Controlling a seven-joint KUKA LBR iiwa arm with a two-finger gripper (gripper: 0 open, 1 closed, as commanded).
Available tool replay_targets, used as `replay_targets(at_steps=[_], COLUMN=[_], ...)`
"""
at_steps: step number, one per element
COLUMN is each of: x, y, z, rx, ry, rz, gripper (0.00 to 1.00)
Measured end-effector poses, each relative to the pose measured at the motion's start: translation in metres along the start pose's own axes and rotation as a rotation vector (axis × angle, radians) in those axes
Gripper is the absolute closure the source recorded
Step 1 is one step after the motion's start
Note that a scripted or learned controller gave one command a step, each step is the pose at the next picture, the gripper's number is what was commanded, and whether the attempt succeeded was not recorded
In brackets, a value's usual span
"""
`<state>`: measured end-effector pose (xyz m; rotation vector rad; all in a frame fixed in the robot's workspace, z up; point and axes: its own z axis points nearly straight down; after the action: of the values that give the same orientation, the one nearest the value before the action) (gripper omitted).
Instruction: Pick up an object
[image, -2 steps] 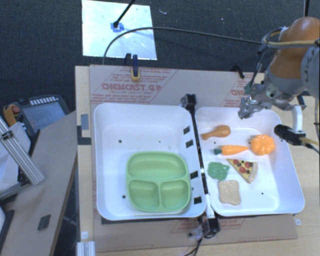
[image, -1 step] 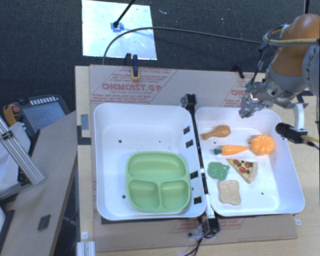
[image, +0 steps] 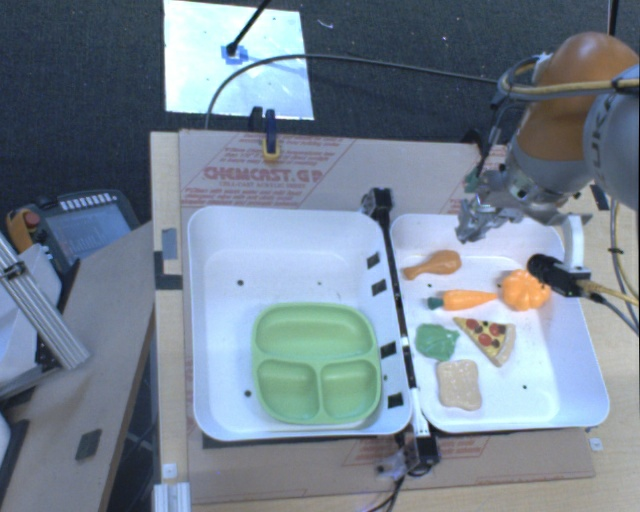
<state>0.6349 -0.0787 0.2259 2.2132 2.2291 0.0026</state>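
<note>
Surface: pale wooden surface (image: 120, 300) carrying two shallow white bins side by side, on a sheet of printed cardboard.
Near left: left white bin (image: 215, 300) holds a light green plastic tray with three compartments (image: 316, 363), lying flat toward the near wall.
Near right: in the right white bin (image: 575, 380), a tan slice of toy bread (image: 459, 384) lies closest to the camera.
Middle right: a green leafy toy vegetable (image: 436, 341) sits just beside a triangular toy pizza slice (image: 488, 337); behind them lie an orange toy carrot (image: 465, 299) and an orange toy pumpkin (image: 525, 289).
Likely target: tan toy chicken drumstick (image: 434, 265), the object nearest the hand (my judgement, since the task names no particular item).
Long axis: the drumstick runs roughly left to right, thin end toward the divider between the bins.
Far right: hand (image: 476, 222) of the grey arm hangs over the far part of the right bin, with nothing visibly between its fingers; whether it is released or clenched I cannot tell.
Key relation: the drumstick lies nearer the camera and slightly left of the hand, close but apart, so a short move forward and down would seem to be called for.
</note>
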Motion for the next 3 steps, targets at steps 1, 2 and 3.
replay_targets(at_steps=[1, 2, 3], x=[0.048, 0.089, 0.129], y=[-0.023, -0.049, -0.072], z=[0.011, 0.001, 0.006], rx=[0.003, 0.002, 0.003], ry=[0.001, 0.001, 0.0], rz=[-0.001, -0.001, -0.001], gripper=[1.0, 1.0, 1.0])
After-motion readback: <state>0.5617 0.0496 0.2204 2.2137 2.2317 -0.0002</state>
